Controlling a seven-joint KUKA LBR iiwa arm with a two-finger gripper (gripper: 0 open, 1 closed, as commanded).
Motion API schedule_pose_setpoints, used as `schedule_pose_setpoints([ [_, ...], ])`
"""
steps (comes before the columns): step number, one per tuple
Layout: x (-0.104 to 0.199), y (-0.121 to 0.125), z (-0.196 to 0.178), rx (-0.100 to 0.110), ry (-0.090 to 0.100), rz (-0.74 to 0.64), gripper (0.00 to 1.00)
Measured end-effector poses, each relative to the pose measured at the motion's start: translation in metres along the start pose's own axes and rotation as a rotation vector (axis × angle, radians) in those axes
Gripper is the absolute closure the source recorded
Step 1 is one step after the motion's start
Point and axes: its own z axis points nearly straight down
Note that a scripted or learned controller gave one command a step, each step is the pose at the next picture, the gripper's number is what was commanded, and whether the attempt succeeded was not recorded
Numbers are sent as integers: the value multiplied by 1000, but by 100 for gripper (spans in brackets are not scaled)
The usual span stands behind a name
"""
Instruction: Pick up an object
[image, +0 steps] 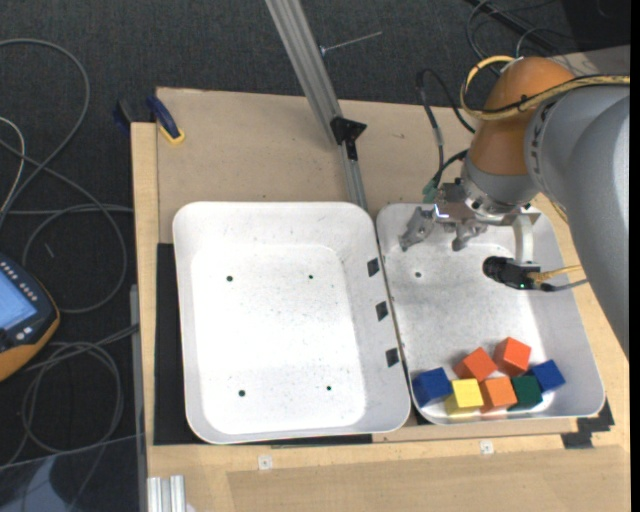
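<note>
The end effector (440, 236), fingers spread and empty, hovers at the right bin's (440, 300) far end, well apart from 7 blocks (487, 380) clustered at its near edge.

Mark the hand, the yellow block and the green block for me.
hand (441, 236): camera view, midway between its fingertips, above the right bin's far end.
yellow block (466, 394): camera view, its top face.
green block (527, 388): camera view, its top face.
</note>
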Motion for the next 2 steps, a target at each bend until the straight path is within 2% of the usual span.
schedule_pose_setpoints([
  [1, 1, 0, 16, -3, -1, 0, 0],
  [2, 1, 1, 2, -8, 0, 0, 100],
])
